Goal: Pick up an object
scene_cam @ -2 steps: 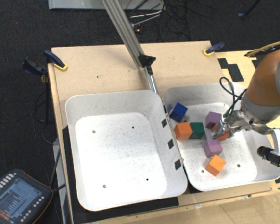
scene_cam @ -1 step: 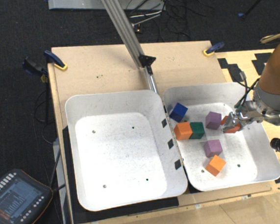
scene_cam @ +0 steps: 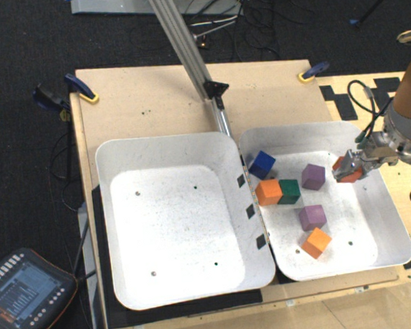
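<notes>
**Sam:** What step are you on?

**Me:** The start. I have not picked anything yet. My tool (scene_cam: 349, 168) hangs over the right bin (scene_cam: 383, 212), near its top right corner. I think there is something red-orange at its tip, but it is too blurry to say if that is a block or part of the tool. So I cannot tell if it is wide or narrow.

**Sam:** What is closest to grab?

**Me:** The purple block (scene_cam: 313, 176), just left of my tool. The orange block (scene_cam: 268, 192) and the green block (scene_cam: 289, 191) are further left, and they touch.

**Sam:** So what next?

**Me:** Line up over one block that stands alone, then go down. They look like small painted cubes with flat sides. The bin is smooth and white.
</notes>
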{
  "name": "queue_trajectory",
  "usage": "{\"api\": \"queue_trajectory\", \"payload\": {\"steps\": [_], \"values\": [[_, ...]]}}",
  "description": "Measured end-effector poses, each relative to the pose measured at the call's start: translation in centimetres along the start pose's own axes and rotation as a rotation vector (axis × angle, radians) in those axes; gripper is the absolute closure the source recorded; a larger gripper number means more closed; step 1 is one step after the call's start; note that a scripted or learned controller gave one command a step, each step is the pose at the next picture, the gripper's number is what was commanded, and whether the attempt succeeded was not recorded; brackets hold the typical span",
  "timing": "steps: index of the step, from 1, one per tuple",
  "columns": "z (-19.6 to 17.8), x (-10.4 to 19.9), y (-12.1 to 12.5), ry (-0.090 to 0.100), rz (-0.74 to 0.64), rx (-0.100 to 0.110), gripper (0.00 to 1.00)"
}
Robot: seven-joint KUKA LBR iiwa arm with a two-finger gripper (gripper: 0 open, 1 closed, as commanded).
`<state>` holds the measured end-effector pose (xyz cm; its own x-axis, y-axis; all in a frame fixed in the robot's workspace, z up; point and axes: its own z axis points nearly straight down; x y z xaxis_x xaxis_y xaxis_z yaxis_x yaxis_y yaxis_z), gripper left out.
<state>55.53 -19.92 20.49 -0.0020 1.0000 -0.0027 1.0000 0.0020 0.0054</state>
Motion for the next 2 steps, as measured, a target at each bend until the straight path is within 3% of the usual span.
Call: {"api": "queue_trajectory", "payload": {"steps": [1,2], "values": [[-6.0,-0.8,0.4,-0.001,0.000,-0.002,1.00],[-6.3,3.6,1.9,0.003,-0.005,0.003,1.00]]}}
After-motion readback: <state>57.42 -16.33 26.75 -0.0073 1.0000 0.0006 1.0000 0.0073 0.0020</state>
